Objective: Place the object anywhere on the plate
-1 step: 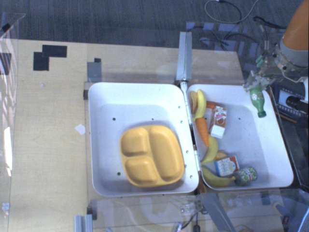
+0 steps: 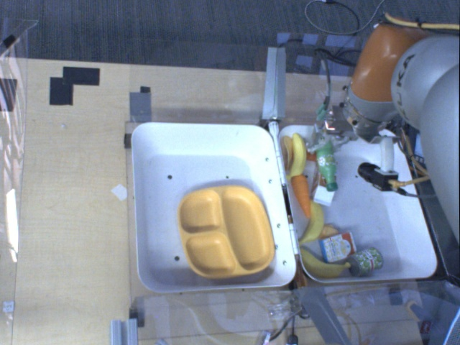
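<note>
**Gripper over the green bottle, plate waiting in the next bin**

We find the gripper [image 2: 328, 129] at the back of the right bin [image 2: 406, 221], right over the upper end of a green bottle [image 2: 328, 167]. The bottle points away from the wrist toward the front of the bin, so the tool meets it at one end rather than across its middle. To us this looks like a pick aimed at the end that stands clear of the clutter. We cannot tell whether the gripper is apart or clamped on the bottle, because the wrist covers the contact.

We take the bottle to be the task's object, since it is the one thing the tool lines up with. It sits in the right bin near the wall shared with the other bin, and it is not on the plate.

The right bin is crowded along its left side. An upper banana [image 2: 297, 153] curves at the back, and a carrot [image 2: 302, 192] lies just beside the bottle. A lower banana [image 2: 320, 264] follows the front wall, with a small carton [image 2: 336, 246] and a greenish can [image 2: 366, 261] near it.

The left bin [image 2: 154, 192] holds the yellow plate [image 2: 226, 230], which has three compartments. It sits toward the front right, close to the shared wall, so we judge the carry across to be short.
</note>
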Robot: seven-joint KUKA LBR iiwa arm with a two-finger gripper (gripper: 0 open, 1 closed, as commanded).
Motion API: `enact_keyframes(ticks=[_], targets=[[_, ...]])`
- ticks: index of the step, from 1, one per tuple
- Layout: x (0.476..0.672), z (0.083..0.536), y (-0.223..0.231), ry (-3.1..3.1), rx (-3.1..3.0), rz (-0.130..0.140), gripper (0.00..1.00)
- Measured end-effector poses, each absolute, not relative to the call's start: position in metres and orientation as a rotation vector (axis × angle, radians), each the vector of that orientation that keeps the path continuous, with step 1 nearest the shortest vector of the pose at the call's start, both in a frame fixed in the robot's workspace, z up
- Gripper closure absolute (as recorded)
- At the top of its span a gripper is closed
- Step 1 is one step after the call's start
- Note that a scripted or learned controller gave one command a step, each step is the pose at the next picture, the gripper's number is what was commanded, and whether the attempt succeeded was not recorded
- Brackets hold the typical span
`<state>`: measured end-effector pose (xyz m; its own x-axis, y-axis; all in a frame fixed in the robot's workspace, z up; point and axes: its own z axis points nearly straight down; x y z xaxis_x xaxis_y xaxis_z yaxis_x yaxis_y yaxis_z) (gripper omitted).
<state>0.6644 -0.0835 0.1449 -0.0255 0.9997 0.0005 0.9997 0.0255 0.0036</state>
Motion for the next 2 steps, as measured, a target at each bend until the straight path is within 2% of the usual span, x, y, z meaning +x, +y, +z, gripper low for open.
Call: enact_keyframes(ticks=[1, 2], targets=[[0.603, 0.186, -0.007, 2.475, 1.930, 0.006, 1.00], [0.559, 0.185, 0.072, 2.370, 2.061, 0.005, 1.00]])
